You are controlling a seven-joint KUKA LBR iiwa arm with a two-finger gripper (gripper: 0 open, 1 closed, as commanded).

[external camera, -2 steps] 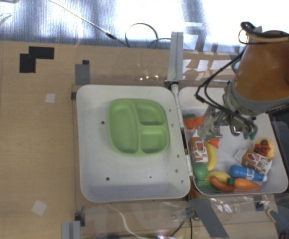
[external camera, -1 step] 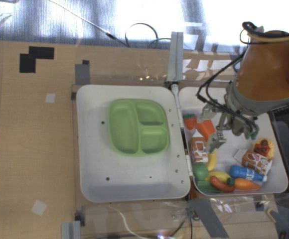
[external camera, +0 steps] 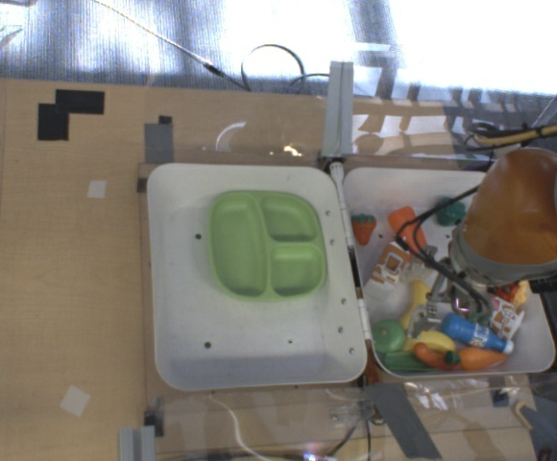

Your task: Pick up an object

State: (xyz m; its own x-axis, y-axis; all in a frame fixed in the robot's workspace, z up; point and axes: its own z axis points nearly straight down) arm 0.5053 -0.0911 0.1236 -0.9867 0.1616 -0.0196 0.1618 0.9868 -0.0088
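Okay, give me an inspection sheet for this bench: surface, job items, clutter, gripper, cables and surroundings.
Surface: wooden bench with black markings and tape patches.
Job's things: right bin holds mixed toys, among them a carrot, a blue bottle, a banana and a green ball.
Clutter: green divided plate in the left bin.
Gripper: gripper low among the toys; jaws' state unclear.
Cables: black cable looped behind the bins.
Surroundings: bright glare along the top.
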